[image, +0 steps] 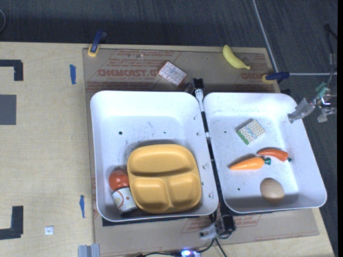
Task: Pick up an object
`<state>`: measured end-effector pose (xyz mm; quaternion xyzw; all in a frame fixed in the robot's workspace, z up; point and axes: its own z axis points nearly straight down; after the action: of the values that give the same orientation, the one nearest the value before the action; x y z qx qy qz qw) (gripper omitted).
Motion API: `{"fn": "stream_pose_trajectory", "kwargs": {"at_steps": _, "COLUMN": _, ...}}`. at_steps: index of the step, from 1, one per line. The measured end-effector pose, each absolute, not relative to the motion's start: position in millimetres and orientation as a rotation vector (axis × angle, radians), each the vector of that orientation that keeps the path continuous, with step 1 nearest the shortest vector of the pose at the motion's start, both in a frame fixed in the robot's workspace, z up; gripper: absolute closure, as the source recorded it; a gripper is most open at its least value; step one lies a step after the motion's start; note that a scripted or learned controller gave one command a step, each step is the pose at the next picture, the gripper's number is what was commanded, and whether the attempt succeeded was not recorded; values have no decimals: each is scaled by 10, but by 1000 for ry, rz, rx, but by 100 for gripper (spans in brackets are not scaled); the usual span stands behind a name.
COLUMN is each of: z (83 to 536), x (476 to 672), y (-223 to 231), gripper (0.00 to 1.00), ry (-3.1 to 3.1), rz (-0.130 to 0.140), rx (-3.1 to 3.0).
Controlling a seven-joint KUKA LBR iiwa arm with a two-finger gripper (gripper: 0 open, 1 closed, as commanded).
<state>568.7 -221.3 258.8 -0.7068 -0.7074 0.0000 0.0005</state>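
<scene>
The right bin point(308, 159) holds a green-and-white packet point(251, 130), an orange toy carrot point(247, 164), a smaller orange-red piece point(274, 154) touching the carrot's leafy end, and a tan egg-shaped object point(272, 189). In the left bin point(102, 122) lie a yellow compartment tray point(163, 176) and, against its left side, a small can with a red top point(122, 193). My gripper point(308, 107) hovers over the right bin's far right rim, away from all the objects, and it is small and blurred here. Nothing is seen in it.
A toy banana point(235, 58) and a small patterned packet point(171, 73) lie on the cardboard behind the bins. Blue clamps point(96, 40) hold the board at its back corners. A thin rod point(262, 25) slants across the upper right.
</scene>
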Motion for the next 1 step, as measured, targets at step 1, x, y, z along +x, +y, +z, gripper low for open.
{"fn": "stream_pose_trajectory", "kwargs": {"at_steps": 1, "z": 1058, "x": 5828, "y": -2093, "gripper": 0, "ry": -2236, "rz": -13, "rx": -2228}}
